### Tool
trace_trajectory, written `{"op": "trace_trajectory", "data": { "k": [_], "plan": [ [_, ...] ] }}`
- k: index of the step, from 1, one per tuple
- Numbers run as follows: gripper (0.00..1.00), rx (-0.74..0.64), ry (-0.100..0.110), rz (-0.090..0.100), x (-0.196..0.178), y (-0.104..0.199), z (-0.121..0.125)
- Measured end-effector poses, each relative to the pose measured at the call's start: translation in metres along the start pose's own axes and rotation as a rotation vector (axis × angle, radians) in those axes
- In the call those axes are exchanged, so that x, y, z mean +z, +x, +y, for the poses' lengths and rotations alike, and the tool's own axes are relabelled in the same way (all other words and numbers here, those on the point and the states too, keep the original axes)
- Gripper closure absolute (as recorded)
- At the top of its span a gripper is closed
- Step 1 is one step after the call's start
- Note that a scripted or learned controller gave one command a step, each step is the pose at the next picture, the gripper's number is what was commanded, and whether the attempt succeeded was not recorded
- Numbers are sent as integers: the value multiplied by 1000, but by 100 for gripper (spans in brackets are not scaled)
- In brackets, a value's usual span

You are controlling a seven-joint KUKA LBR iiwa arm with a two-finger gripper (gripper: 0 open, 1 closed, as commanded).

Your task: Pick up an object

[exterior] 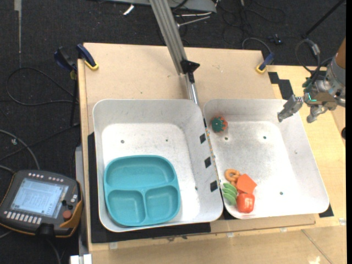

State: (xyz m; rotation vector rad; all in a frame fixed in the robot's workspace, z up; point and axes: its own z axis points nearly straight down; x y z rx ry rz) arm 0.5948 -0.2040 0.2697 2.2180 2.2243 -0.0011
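The arm is cut off at the right edge. Its gripper hangs with both fingers spread and nothing between them, over the right bin's upper right rim. Left of it lies one small teal-and-orange toy. Below-left sits one cluster of small toys, orange, green and red, hard to separate. Farthest left, one smooth teal three-compartment tray fills the left bin.

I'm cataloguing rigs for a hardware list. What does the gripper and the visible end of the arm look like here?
The gripper is metallic grey, with two slim, light grey jaws. Its body is a blocky cluster of silver and dark parts with a small green-teal spot on it. Above it, at the frame's right edge, a sliver of the orange band shows.
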Motion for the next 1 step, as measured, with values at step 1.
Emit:
{"op": "trace_trajectory", "data": {
  "k": [1],
  "plan": [
    [100,-4,-2,-1,-10,0,1]
  ]
}}
